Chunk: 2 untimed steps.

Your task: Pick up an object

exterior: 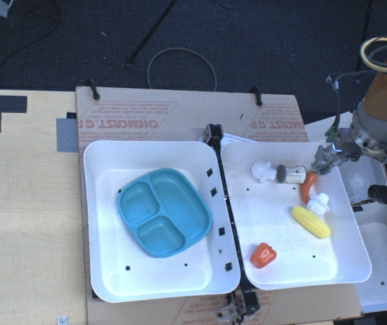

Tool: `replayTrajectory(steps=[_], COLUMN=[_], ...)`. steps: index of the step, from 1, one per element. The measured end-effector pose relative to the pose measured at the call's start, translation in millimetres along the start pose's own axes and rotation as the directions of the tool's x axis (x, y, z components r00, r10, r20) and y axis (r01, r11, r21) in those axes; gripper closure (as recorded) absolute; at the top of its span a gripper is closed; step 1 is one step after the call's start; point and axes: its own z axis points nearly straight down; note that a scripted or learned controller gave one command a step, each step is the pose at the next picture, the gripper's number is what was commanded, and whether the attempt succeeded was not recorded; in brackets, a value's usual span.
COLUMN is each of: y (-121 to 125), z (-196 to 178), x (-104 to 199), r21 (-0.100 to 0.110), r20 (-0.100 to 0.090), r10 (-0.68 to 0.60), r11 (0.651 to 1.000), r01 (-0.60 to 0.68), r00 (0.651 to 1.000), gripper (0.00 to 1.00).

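Nothing is being held yet: the gripper (323, 160) is hovering over the right bin's (356, 276) far edge, jaws seemingly narrow and empty, while the carrot (306, 187) is lying just below, ungrasped.

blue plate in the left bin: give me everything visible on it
The blue plate is a light-blue divided tray that looks like moulded plastic, with rounded corners and three compartments: one wide along the far side and two smaller ones nearer the camera. It lies flat and right side up on the floor of the left bin, roughly centred and turned at a slant to the bin's walls. All three compartments hold nothing. It touches the bin floor alone.
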Motion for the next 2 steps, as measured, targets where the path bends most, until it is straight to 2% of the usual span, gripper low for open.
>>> replayTrajectory(steps=[2], y=[-26], z=[-10], x=[101], r21=[0.004], r20=[-0.003], r10=[-0.003], r11=[1.0], r01=[0.003], r00=[1.0], gripper=[1.0])
